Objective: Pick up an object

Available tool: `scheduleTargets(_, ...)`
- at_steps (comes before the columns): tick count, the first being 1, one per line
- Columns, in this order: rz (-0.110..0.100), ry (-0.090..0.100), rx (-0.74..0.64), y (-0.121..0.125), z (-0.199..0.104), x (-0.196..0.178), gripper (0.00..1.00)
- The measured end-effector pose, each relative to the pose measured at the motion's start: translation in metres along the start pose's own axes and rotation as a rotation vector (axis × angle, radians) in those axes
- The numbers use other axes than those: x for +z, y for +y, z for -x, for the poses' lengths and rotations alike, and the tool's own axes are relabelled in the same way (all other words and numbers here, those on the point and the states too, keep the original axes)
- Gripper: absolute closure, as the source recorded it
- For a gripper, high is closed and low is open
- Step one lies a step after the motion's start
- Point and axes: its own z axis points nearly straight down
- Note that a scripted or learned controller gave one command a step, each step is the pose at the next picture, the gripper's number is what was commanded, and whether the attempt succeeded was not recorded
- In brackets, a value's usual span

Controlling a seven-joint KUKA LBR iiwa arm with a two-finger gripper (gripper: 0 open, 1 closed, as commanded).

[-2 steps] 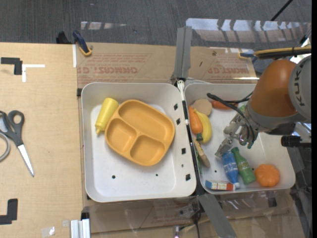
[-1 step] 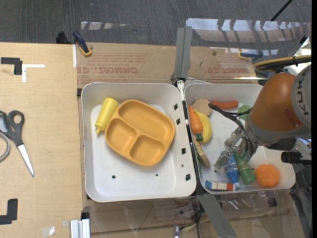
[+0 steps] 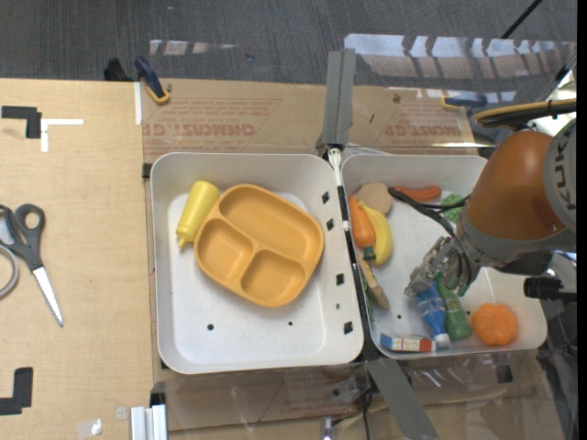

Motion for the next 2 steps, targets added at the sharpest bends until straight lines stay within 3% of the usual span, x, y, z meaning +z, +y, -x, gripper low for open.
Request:
scheduleTargets(1,0.001,0.000,-0.013,0.071,-0.019,-0.091,1.00)
scheduleTargets(2,0.000,-0.002,0.209,0.117,-0.021,-0.155,1.00)
